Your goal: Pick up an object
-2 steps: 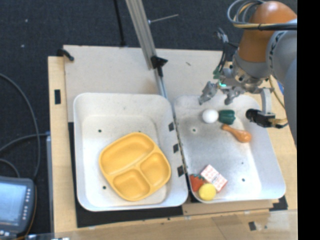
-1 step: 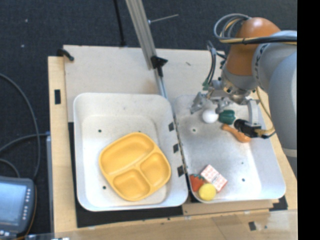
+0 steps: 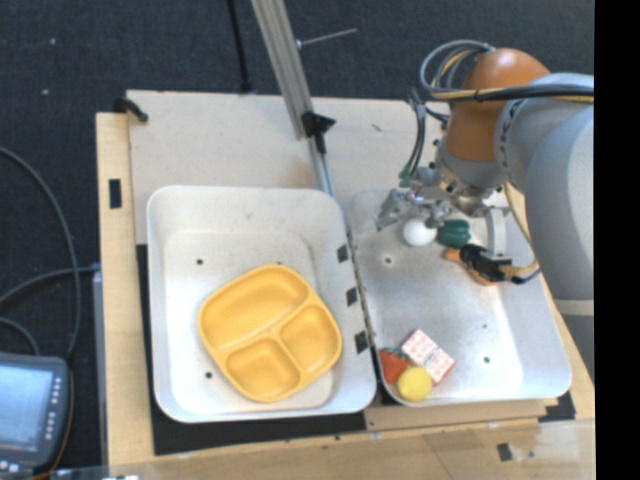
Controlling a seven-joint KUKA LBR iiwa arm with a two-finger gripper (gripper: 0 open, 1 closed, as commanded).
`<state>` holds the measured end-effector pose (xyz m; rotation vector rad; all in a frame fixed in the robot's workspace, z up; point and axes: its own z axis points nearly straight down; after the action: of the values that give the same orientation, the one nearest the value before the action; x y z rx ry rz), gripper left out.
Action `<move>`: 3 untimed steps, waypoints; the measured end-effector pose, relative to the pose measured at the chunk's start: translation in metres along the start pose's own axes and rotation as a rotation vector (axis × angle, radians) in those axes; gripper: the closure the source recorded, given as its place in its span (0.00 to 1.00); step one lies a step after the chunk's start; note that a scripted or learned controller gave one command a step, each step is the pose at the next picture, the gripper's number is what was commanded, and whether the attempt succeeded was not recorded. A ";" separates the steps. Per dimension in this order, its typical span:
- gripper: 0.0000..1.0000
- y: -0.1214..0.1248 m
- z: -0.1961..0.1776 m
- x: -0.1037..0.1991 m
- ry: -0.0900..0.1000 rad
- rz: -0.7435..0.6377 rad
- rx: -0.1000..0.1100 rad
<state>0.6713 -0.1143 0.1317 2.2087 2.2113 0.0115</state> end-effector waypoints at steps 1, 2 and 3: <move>1.00 0.001 -0.010 -0.001 -0.001 -0.001 -0.002; 1.00 0.009 -0.056 -0.004 0.005 -0.004 0.011; 1.00 0.012 -0.112 -0.006 0.005 -0.004 0.009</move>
<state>0.6813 -0.1198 0.2435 2.2111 2.2227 0.0074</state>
